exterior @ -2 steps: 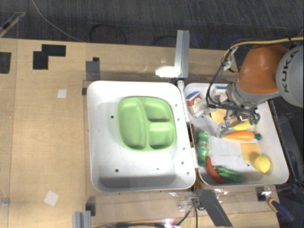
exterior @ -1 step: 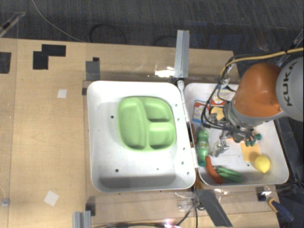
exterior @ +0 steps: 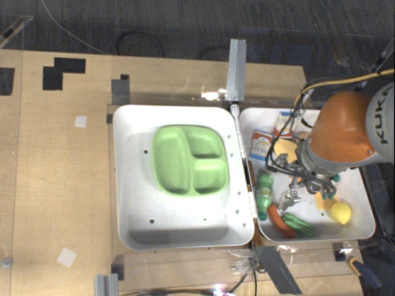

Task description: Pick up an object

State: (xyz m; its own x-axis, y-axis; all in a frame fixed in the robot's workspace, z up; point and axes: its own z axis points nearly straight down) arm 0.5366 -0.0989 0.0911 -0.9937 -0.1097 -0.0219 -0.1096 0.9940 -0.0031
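The right bin (exterior: pixel 368 227) holds several small items. A green bottle (exterior: pixel 264 193) lies by its left wall. An orange carrot-like piece (exterior: pixel 279 221) and a green vegetable (exterior: pixel 299 224) lie near the front. A yellow lemon (exterior: pixel 340 213) rests at the front right. At the back sit a small printed packet (exterior: pixel 260 145) and a yellow flat piece (exterior: pixel 285 148). My gripper (exterior: pixel 291 197) reaches down into the middle of this bin, just right of the green bottle and above the carrot piece. The orange wrist band (exterior: pixel 341 127) covers the bin's right half.
The left bin (exterior: pixel 126 165) holds a light green divided plate (exterior: pixel 189 160). A grey metal post (exterior: pixel 236 73) stands behind the seam between the bins. Cables run along the arm at the right. Wooden bench surface spreads to the left.
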